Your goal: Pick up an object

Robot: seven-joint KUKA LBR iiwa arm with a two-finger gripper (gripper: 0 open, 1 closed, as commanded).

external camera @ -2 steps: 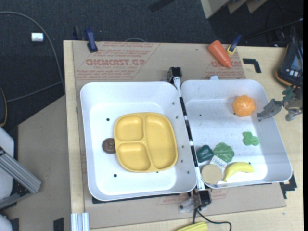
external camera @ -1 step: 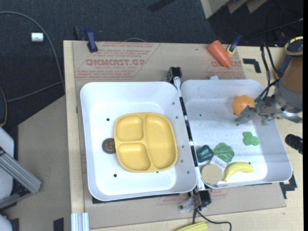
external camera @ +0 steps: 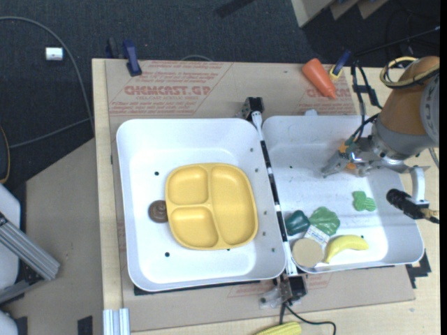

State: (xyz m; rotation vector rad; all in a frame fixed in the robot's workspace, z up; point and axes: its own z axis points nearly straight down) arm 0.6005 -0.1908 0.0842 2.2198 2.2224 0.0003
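Toys cluster at the near edge of the right bin (external camera: 335, 128): banana (external camera: 345, 246), tan disc (external camera: 305, 252), two green pieces (external camera: 324, 220) and a dark green one (external camera: 296, 222). Gripper (external camera: 340, 162) hangs over bare floor, fingers spread, nothing between. Yellow divided plate (external camera: 209, 206) fills the left bin (external camera: 140, 145).

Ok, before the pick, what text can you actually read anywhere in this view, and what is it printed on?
"CHEMCAST GP": large red print on the brown sheet under the bins, behind the left bin.
Smaller red lines around it and at the sheet's front edge: too blurred to read.
No text legible elsewhere.
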